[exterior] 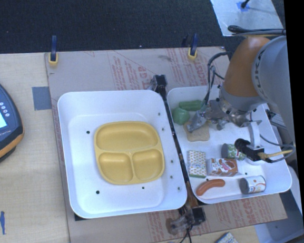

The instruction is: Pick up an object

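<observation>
Since loose items crowd the right bin [282,183], the gripper [200,120] hangs low at its far-left corner | over a tan piece [198,135] beside a green one [181,115] | finger state: cannot tell | yellow tray [128,151] fills left bin [75,151]

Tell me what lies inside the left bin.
The left bin holds one yellow divided tray with three compartments, lying flat near its middle. The bin floor beneath the tray is covered, so nothing under it can be seen.

Bright, even overhead light; the two shallow white plastic bins [70,152] glare slightly, shadows stay soft, and detail looks mildly blurred.
</observation>
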`<move>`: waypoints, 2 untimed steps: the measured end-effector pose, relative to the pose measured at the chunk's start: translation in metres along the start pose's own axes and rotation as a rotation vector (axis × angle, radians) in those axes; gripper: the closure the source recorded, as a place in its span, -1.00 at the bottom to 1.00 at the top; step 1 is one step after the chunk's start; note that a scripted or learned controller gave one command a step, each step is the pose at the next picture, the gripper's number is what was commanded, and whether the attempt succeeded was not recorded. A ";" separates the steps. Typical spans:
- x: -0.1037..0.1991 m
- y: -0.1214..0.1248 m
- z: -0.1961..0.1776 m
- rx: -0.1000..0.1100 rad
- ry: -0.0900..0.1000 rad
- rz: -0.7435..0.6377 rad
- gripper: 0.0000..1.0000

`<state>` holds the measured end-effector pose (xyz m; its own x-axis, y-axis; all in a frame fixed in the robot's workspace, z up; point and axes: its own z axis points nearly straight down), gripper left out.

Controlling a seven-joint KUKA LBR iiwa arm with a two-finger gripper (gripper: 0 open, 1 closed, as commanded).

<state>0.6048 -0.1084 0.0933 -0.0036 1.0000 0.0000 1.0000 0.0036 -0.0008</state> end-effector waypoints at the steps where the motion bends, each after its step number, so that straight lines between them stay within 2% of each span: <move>1: 0.005 0.045 0.003 0.034 0.004 0.005 -1.00; 2: -0.078 -0.006 -0.044 0.003 0.000 0.003 -1.00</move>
<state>0.5989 -0.1866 0.1373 -0.0010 1.0000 0.0002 1.0000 0.0010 -0.0033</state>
